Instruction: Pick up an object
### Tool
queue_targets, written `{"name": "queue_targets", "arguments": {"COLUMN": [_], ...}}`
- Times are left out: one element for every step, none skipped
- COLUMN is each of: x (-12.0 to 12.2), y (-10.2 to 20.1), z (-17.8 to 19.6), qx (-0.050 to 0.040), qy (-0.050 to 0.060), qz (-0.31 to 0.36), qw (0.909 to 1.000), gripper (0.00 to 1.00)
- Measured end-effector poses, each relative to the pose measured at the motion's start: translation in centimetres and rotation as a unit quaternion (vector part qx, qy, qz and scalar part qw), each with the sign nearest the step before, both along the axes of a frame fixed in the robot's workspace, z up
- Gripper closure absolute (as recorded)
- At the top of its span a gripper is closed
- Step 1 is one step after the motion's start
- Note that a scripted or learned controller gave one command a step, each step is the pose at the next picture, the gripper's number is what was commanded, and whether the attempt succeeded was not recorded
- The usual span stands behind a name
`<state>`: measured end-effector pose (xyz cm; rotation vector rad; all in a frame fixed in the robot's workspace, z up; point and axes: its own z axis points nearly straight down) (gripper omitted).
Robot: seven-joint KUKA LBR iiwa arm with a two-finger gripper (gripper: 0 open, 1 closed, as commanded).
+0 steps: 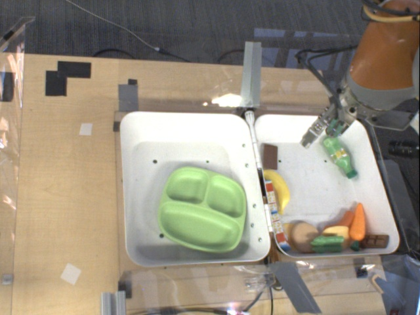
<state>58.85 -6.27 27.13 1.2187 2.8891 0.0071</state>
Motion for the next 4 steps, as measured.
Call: {"name": "queue_targets", "arguments": {"x": [3.4,5.3,6.9,7.1], "y": [-1.7,-5.6,0.1,0.0], "z": [2.9,3.2,-0.5,1.0], "qx": [-0.0014,-0.0022,-0.0001,-0.0007], "qy": [-0.002,-0.001,0.001,-0.004], "qz": [-0.003,-0.005,-0.086,-0.084], "qw": [1.0000,1.0000,0.9963,0.9965], "gripper": [1.00,1.00,1.00,1.00]}}
